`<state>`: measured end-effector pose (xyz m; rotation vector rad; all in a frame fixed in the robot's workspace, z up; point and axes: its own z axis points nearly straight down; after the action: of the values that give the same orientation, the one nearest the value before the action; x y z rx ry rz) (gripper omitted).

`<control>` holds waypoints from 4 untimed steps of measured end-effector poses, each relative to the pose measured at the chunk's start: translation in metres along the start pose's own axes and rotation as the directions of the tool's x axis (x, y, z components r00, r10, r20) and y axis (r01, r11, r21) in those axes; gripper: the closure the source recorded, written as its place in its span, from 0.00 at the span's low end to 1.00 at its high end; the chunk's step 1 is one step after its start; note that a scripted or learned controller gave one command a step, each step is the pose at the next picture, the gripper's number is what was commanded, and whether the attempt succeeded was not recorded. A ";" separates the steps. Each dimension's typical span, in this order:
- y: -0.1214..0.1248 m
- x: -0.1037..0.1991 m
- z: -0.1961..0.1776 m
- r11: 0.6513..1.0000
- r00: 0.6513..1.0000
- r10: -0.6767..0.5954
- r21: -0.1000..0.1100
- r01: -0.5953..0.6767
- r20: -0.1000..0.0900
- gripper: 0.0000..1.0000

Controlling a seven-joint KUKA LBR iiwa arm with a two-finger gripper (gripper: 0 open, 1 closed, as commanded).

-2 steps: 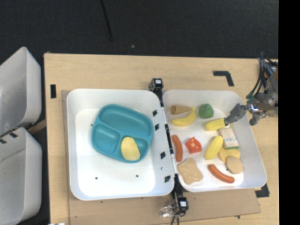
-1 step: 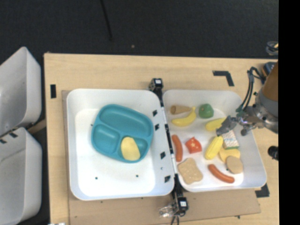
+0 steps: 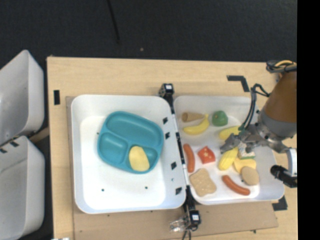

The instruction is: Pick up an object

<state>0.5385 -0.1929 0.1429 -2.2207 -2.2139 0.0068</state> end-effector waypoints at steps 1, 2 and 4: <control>0.003 -0.004 0.040 1.000 1.000 0.001 -0.016 -0.001 0.010 0.00; 0.006 -0.006 0.028 1.000 1.000 0.007 -0.024 -0.007 0.012 1.00; 0.003 -0.014 -0.092 1.000 1.000 -0.006 -0.013 0.006 0.004 1.00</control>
<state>0.5423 -0.2066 0.2346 -2.2228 -2.2286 -0.0030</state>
